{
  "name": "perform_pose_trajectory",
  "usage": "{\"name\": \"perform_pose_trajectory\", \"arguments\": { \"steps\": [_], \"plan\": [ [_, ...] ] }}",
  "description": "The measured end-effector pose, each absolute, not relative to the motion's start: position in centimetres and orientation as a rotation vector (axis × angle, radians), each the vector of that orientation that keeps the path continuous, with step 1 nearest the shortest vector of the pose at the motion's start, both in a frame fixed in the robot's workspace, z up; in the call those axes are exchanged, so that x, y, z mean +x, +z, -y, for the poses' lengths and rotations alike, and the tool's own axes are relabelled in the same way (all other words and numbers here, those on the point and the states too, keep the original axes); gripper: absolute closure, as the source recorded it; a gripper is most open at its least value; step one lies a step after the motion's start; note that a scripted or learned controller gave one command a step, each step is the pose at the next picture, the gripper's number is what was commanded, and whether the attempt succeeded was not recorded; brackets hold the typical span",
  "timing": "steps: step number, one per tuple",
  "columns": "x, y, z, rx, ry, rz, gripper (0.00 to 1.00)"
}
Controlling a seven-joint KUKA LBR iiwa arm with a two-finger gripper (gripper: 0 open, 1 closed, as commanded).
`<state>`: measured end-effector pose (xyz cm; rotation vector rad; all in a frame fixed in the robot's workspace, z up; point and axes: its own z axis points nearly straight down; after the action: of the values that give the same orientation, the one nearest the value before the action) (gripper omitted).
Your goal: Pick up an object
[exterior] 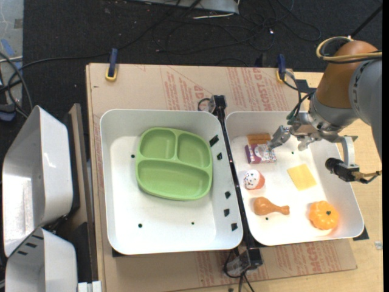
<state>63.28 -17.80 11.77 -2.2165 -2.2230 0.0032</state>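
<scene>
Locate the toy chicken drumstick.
The toy chicken drumstick lies in the right bin, near its front, between the small white ball and the orange pumpkin.

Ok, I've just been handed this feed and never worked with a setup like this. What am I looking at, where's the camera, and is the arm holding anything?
You're looking down at a slant from one fixed camera above a bench. Two shallow white bins sit side by side. The left bin holds a green divided plate. The right bin holds small toy foods: a purple packet with an orange block just behind it, a small white ball, a yellow cheese slice, a drumstick and a small pumpkin.

The grey and orange machine reaching in from the right is the robot arm. Its gripper sits low over the right bin, just beside the purple packet. I see nothing between its fingers, so I would not count anything as picked up yet.
</scene>
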Motion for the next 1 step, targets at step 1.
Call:
{"name": "perform_pose_trajectory", "arguments": {
  "steps": [1],
  "plan": [
    [63.43, 13.10, 17.81, -2.219, -0.002, 2.228, 1.00]
  ]
}}
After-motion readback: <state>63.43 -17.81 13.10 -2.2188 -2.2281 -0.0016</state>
